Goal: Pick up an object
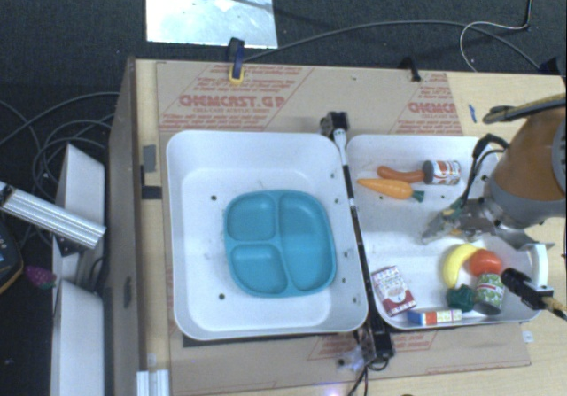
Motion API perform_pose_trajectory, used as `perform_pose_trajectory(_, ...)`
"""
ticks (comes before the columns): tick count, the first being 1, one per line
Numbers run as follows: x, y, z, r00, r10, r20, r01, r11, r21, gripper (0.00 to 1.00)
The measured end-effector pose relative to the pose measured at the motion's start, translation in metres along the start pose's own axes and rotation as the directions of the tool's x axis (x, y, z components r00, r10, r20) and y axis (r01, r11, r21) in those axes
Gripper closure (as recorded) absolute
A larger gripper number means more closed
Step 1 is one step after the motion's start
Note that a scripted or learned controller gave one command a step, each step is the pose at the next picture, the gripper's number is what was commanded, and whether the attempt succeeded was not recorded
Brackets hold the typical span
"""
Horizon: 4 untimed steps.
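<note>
Meanwhile, yellow plastic banana [454,262] lies in right white bin [390,164] w/ red tomato [484,261], just below grey gripper [441,227]; finger state can't be told. Cardboard [266,93] underneath reads "CHEMCAST GP".

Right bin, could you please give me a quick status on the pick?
End effector low in right bin, nothing seen held. Nearest: banana, tomato. Carrots clear to the left.
</note>
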State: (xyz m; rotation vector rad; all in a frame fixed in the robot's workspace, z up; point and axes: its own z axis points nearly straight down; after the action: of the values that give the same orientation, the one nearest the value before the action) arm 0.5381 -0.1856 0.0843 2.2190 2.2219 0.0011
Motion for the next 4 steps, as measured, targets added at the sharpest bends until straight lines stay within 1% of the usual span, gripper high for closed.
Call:
perform_pose_trajectory(1,0.014,-0.051,0.0,1.0,0.0,-0.001,0.0,1.0,0.001,0.0)
perform_pose_trajectory(2,0.007,0.025,0.0,1.0,-0.002,0.0,0.002,1.0,-0.002,0.0)
perform_pose_trajectory(3,0.011,0.08,-0.001,1.0,-0.003,0.0,0.003,1.0,-0.002,0.0)
perform_pose_trajectory(4,0.003,0.035,0.0,1.0,-0.001,0.001,0.001,1.0,0.0,0.0)
